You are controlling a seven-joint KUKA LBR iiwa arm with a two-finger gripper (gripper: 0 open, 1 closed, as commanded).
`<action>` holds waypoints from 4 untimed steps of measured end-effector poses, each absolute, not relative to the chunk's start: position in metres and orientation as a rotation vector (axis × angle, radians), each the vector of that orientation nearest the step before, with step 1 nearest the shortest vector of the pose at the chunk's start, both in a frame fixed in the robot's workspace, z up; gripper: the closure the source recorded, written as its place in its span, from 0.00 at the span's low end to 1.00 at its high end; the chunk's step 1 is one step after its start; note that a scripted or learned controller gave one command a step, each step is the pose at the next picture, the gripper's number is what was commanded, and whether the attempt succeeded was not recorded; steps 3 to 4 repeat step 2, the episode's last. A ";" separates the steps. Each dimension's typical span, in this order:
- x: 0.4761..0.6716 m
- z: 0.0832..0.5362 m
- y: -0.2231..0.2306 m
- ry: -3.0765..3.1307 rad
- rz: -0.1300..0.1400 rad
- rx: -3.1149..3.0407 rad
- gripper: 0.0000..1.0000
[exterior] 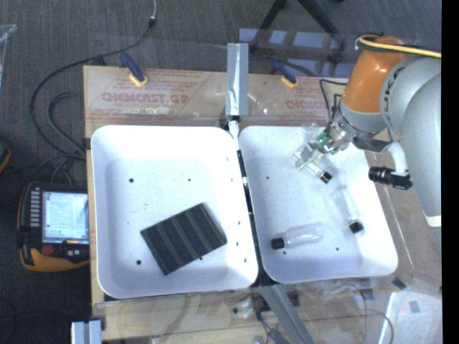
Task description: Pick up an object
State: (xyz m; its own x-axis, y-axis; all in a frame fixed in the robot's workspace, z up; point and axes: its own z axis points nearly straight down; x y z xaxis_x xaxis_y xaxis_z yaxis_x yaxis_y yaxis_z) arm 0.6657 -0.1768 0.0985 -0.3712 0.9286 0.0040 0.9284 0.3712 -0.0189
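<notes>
Camera view: two white bins on the worktop [158, 95], arm at right.
Left bin [107, 192]: one black ribbed block [183, 238], lying flat. Right bin [373, 253]: clear vial with black cap [297, 236] near front; second clear vial [346, 206] beside it. Claw [313, 155] over the right bin's rear; whether open or closed cannot be told.

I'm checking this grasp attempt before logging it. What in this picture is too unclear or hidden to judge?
- Gripper, camera view: small and glassy against the white right bin; whether the jaws are open or grip anything cannot be told.
- Clear vials: transparent, outlines faint; contents unreadable.
- Arm: cut off by the right edge.
- Black ridged block in left bin: underside hidden.
</notes>
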 end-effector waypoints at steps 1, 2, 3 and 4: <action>0.669 0.222 -0.127 -2.611 0.000 -1.749 1.00; 0.668 0.229 -0.041 -2.571 0.000 -1.804 1.00; 0.668 0.229 -0.041 -2.571 0.000 -1.804 1.00; 0.668 0.229 -0.041 -2.571 0.000 -1.804 1.00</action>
